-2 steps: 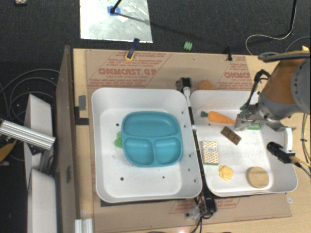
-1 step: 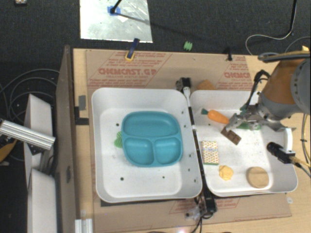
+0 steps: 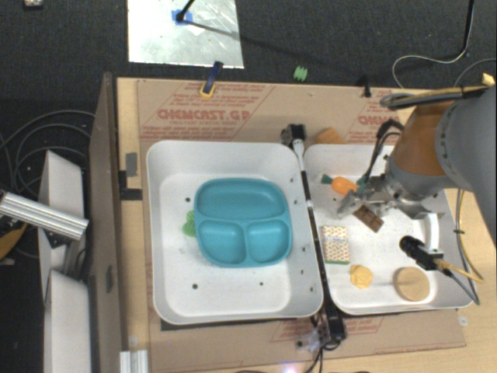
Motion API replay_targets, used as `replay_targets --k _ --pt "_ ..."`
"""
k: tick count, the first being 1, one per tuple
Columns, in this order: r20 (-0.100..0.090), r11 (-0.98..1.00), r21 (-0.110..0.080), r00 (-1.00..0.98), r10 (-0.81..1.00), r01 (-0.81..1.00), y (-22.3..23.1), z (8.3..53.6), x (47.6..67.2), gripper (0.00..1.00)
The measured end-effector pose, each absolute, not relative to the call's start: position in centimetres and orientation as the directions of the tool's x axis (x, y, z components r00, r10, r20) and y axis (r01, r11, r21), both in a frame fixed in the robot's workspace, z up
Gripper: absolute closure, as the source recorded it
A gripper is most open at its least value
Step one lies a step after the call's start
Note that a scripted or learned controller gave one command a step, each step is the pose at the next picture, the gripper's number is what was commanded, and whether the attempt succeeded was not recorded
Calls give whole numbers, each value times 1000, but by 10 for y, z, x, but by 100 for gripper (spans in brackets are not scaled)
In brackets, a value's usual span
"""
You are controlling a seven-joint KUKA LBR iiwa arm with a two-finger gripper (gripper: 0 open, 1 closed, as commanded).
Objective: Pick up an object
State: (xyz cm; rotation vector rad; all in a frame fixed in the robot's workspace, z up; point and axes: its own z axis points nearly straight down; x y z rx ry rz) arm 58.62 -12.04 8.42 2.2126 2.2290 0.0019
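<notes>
White bins, two of them, sat side by side on the table (image 3: 233, 107). The step in hand, as I judged it, was the reach-and-grasp, with nothing lifted yet. The hand (image 3: 359, 202) was low in the upper left part of the right bin (image 3: 384, 252). An orange piece (image 3: 342, 184) lay just beside it toward the left bin (image 3: 167, 208). A brown block (image 3: 370, 221) lay just beside it on the near side, maybe touching. I could not tell which of the two it was going for. I also could not tell whether the hand was wide or narrow, and nothing showed as held. My guess at the next move: settle on one target, likely the brown block, centre over it, close, then lift straight up clear of the rim.

Containers next. The right bin also had a pale patterned block (image 3: 335, 244) near the dividing wall, a small yellow lump (image 3: 360, 276) nearer the front and a tan round piece (image 3: 412, 284) at front right, each apart from the others. The left bin held a teal divided plate (image 3: 242, 220) near the middle, its three compartments bare. A small green thing (image 3: 189, 224) poked out at the plate's left edge — partly hidden, kind unclear.
</notes>
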Motion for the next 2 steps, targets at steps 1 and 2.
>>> replay_targets --k 1,2 --pt "3 11 -26 -11 1000 1000 -126 82 658 0" --pt "2 0 -4 0 1000 1000 -108 84 604 0"
